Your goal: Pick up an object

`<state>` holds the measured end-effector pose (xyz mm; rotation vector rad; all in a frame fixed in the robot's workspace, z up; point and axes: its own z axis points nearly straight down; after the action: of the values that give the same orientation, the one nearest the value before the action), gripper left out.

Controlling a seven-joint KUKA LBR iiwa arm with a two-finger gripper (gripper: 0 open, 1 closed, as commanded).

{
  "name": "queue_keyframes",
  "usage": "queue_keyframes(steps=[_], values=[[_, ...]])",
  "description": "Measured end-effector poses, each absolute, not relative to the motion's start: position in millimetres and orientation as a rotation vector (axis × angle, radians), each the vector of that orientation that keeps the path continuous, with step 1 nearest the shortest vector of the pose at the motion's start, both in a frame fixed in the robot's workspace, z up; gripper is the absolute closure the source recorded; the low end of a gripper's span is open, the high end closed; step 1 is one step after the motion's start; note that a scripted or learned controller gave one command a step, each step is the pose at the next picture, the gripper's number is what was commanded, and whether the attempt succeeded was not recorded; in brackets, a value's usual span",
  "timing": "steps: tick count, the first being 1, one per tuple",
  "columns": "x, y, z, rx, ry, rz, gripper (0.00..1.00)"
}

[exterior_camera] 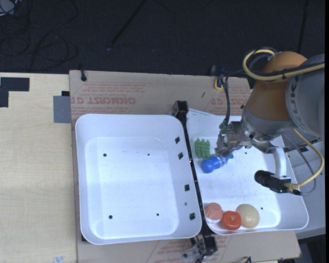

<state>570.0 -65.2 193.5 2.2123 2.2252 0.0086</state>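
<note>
Nearest the camera, along the front wall of the right-hand shallow white bin, three small round things sit in a row: a pale pink lump, a red tomato-like ball and a cream-coloured ball, each touching its neighbour. Further back, the two-finger gripper is low in that bin, directly over a small blue plastic object that lies just beside a green ridged block, close to the divider between the bins. Judging by this, the grasp step is in hand, with the blue piece the likely target. Whether the jaws are released or clenched cannot be told here, as dark wrist hardware blurs them, and the blue piece may be merely touched. Next calls for a firm close and a straight lift. Room is tight leftward, with the green block and divider wall near; the bin's middle and the left-hand white bin offer open floor.
</note>
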Motion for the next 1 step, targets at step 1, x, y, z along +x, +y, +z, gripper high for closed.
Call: queue_keyframes(steps=[1], values=[[627.3,0.9,187.3,2.215,2.23,0.004,1.0]])
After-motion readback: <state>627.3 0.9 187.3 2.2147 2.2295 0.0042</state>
